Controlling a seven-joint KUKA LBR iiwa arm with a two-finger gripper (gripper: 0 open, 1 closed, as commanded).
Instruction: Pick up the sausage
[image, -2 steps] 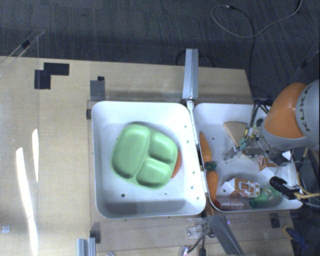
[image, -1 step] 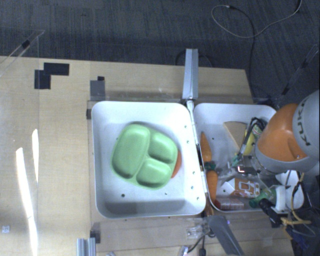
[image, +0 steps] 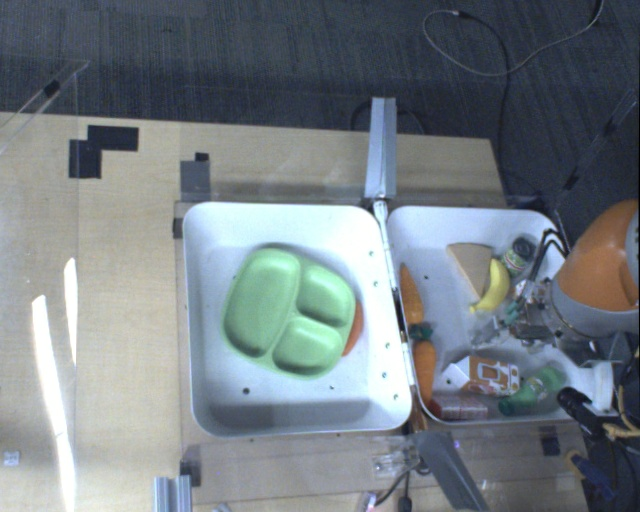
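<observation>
The sausage (image: 463, 410) is a short brown link lying flat along the front wall of the right bin (image: 440, 235). The arm comes in from the right, with its orange band (image: 603, 266) over the bin's right rim. My gripper (image: 522, 318) hangs low in the middle-right of that bin, just below the banana (image: 491, 286) and above a small orange-and-white carton (image: 493, 375). It stands well behind and to the right of the sausage and does not touch it.
Two carrots (image: 411, 297) (image: 424, 368) lie along the right bin's left wall. A pale wedge (image: 468, 262), a small can (image: 519, 252) and a green bottle (image: 532, 391) share that bin. The left bin (image: 200, 320) holds a green divided plate (image: 288, 311).
</observation>
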